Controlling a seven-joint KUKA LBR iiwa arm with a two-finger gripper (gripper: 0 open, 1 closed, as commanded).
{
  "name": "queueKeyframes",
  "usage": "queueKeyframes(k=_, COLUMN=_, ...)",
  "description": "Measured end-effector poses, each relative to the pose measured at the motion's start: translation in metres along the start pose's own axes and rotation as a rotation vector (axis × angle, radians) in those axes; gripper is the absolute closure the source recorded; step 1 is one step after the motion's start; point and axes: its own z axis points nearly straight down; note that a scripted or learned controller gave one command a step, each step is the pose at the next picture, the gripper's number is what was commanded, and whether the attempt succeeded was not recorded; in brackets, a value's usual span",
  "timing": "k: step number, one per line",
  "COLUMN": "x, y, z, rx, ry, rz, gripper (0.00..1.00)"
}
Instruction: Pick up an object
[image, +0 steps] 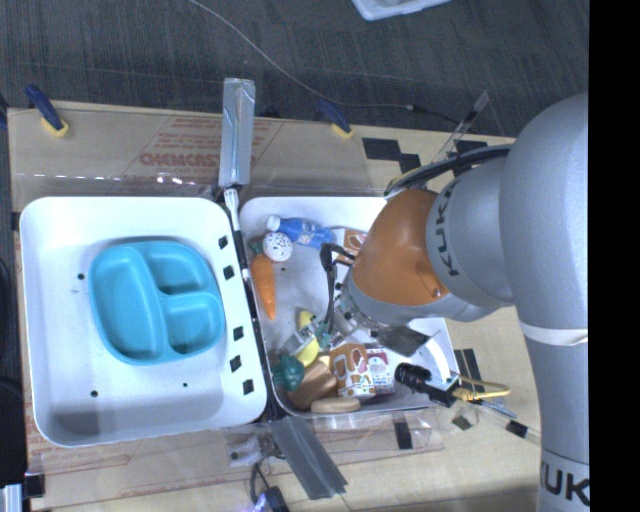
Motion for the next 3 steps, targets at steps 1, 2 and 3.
queueKeyframes(k=1, x=-0.061, y=0.023, z=-0.001, rx=-0.002, ry=-0.004, rz=0.152, gripper=0.00)
queueKeyframes(k=2, x=-0.021, y=0.000, z=-0.003, rx=-0.002, ry=-0.002, rz=0.036, gripper=0.00)
queueKeyframes(k=3, x=-0.068, y=0.043, z=-0.001, rx=-0.002, ry=-0.003, rz=0.088, gripper=0.00)
